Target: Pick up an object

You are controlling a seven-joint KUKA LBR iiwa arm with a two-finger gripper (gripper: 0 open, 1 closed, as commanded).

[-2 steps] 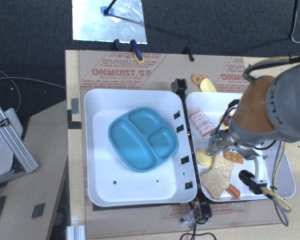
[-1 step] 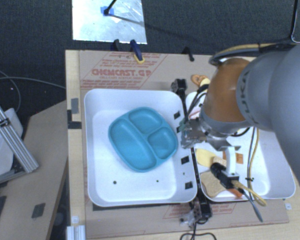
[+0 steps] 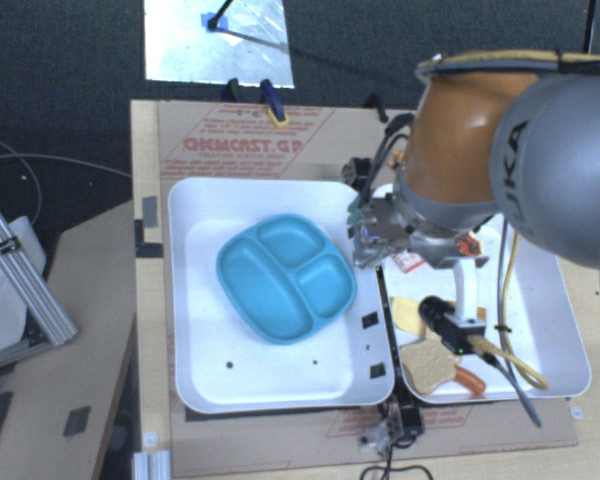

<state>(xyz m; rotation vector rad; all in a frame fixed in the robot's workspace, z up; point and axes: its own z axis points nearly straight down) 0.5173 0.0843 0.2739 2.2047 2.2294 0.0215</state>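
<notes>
Nothing lifted yet, by the look of it. Gripper (image 3: pixel 372 240) low over the divide between the bins, just right of the blue divided plate (image 3: pixel 285 277) lying flat in the left bin (image 3: pixel 195 368). Toast slice (image 3: pixel 430 365), yellow piece (image 3: pixel 407 315) and small food items resting in the right bin (image 3: pixel 570 373). Grasp and lift both left to do.

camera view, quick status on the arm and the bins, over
Gripper low over the seam between bins, nothing seen held. Blue divided plate alone in left bin. Toast slice, cheese and small items in right bin, partly under the arm.
</notes>
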